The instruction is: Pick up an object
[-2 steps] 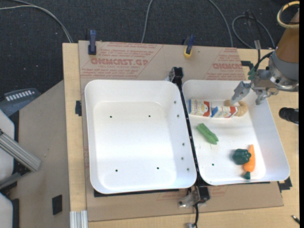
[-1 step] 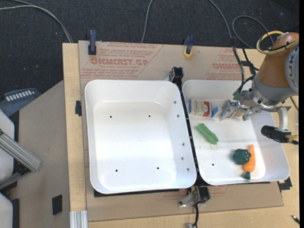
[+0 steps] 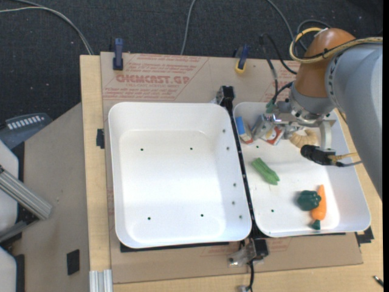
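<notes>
White bins sit side by side on a cardboard-covered bench [image 3: 158, 78]. Beyond the left bin [image 3: 176, 175], the right bin [image 3: 292, 224] holds a blue item [image 3: 240, 126] at its left wall, a green pod [image 3: 265, 170], a dark green piece [image 3: 308, 199] touching an orange carrot [image 3: 320, 204]. At the bin's far end hangs the gripper [image 3: 271, 128], wrist cables around it; its grip cannot be told.

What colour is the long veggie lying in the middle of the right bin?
Green, clearest in the camera view.
</notes>
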Action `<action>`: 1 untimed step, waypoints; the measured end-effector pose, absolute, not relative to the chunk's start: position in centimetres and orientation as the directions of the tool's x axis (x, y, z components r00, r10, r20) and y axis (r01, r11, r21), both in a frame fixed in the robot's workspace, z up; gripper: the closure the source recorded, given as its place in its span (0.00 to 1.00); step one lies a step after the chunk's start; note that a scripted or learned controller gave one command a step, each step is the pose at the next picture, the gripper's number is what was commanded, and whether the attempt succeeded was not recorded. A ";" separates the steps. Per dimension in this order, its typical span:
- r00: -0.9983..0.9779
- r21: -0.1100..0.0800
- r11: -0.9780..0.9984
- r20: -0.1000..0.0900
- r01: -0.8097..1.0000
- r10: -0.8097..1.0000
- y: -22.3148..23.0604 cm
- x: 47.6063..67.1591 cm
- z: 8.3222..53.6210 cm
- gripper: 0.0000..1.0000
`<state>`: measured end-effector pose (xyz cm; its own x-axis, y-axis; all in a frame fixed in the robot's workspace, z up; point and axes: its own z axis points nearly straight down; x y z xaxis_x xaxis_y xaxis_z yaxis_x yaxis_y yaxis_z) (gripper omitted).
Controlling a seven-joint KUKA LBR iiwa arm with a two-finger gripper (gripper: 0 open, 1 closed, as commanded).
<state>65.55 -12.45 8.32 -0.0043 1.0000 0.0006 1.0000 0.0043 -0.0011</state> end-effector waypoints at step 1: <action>0.000 -0.002 0.000 0.001 1.000 1.000 -12.8 64.4 8.3 0.00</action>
<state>64.39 -12.84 8.31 -0.0001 1.0000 0.0008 1.0000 0.0001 -0.0023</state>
